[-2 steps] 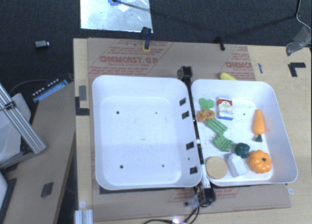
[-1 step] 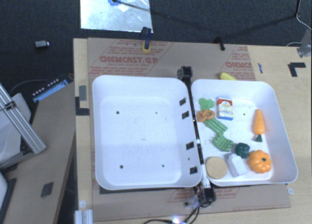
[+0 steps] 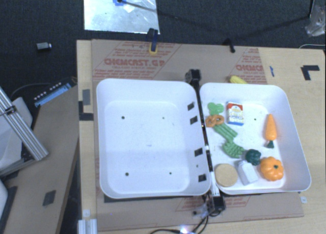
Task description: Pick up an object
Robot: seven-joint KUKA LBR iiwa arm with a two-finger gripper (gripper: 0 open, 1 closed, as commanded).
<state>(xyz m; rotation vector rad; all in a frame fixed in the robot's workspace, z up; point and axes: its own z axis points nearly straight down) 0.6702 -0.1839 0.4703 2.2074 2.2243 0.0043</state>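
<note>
The right bin point(image 3: 293, 126) holds several small toy foods. An orange carrot point(image 3: 270, 127) lies near its right wall, and an orange pumpkin point(image 3: 271, 169) sits below it. A small red and white carton point(image 3: 235, 113) stands near the top middle. Green pieces point(image 3: 226, 131) run down the bin's left part, with a green leafy piece point(image 3: 215, 108) above them and a brown pretzel point(image 3: 214, 121) beside. A dark green piece point(image 3: 252, 155), a round tan cookie point(image 3: 226, 175) and a grey block point(image 3: 247, 173) lie at the bottom.
The left bin point(image 3: 147, 136) adjoins the right one along a clipped seam point(image 3: 202, 131). A yellow item point(image 3: 237, 80) lies on the cardboard just behind the right bin. A metal sheet point(image 3: 121, 2) lies on the floor at the back left.
</note>
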